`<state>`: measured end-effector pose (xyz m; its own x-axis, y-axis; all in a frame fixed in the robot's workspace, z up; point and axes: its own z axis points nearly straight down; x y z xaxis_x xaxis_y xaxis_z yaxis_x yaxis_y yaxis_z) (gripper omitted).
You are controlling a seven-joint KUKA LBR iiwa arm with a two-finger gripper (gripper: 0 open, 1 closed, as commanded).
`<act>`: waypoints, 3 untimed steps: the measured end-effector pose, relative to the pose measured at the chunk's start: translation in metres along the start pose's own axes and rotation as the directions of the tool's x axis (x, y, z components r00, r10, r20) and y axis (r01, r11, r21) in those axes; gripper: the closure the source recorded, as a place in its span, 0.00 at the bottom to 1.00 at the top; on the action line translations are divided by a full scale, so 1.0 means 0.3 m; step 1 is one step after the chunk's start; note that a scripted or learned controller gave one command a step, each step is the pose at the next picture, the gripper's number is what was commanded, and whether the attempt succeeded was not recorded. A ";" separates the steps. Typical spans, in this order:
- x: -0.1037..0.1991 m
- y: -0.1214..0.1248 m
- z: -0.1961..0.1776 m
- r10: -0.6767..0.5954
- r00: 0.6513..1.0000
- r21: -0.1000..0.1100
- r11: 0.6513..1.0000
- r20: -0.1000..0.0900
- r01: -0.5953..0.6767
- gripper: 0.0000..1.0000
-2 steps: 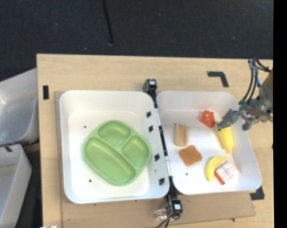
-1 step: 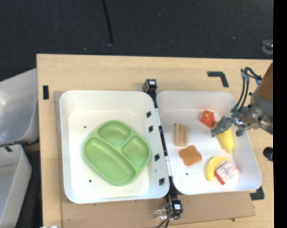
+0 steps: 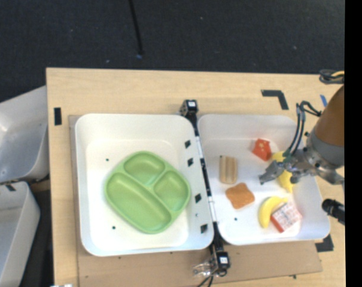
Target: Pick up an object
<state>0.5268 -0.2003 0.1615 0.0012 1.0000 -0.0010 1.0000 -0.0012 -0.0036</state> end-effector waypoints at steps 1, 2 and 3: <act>0.007 0.000 0.143 0.002 1.000 -0.001 1.000 0.000 -0.002 0.00; 0.003 0.006 0.098 0.006 1.000 -0.007 1.000 0.001 -0.006 1.00; 0.010 0.000 -0.113 -0.004 1.000 -0.011 1.000 0.002 0.004 1.00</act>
<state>0.5269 -0.1972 0.1954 -0.0028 1.0000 -0.0025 1.0000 0.0028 0.0070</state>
